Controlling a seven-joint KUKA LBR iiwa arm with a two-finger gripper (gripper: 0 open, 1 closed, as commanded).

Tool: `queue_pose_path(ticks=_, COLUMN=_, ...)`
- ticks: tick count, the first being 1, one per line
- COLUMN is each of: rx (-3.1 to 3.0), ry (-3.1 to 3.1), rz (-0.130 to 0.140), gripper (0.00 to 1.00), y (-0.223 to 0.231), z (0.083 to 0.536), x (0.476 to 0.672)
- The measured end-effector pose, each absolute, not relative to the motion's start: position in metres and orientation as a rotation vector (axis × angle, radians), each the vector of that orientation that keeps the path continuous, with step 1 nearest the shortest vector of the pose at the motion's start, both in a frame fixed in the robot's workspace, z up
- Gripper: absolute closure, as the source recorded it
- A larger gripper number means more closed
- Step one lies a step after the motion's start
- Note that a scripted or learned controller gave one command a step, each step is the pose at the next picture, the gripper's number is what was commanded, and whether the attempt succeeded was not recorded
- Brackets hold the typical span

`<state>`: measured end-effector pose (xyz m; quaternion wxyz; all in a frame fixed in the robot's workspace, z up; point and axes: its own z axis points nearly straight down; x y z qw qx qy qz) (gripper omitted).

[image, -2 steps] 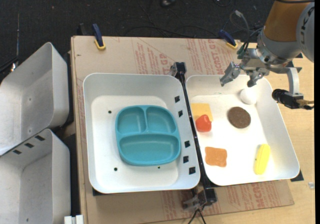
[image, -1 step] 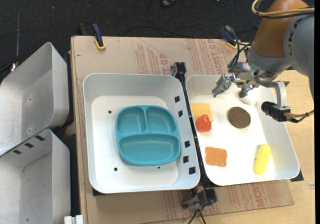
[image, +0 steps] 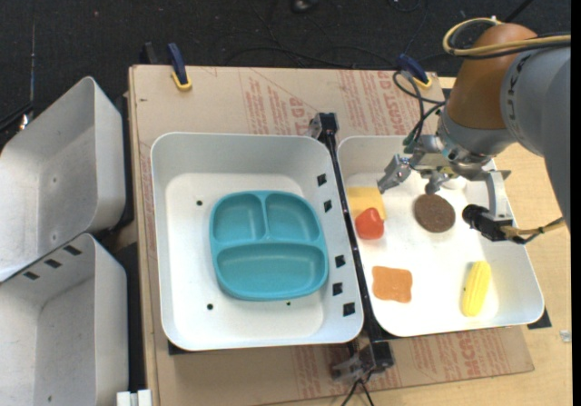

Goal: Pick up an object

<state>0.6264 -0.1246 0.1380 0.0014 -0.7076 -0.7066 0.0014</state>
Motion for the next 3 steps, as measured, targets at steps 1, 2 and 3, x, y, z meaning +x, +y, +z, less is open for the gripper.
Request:
queue_pose_path(ticks=1, rx=-2.224, ry=-2.223, rz=-0.002, gripper=1.00, y=-0.124, z=0.151, x=0.628)
queue_pose_path(ticks=2, rx=-2.227, ry=-2.224, rz=-0.005, gripper=1.00, y=-0.134, z=0.208, x=0.630)
queue_pose_path(ticks=3, rx=-2.223, ry=-2.228, rz=-0.005, gripper=1.00, y=-0.134, z=0.246, x=0.631)
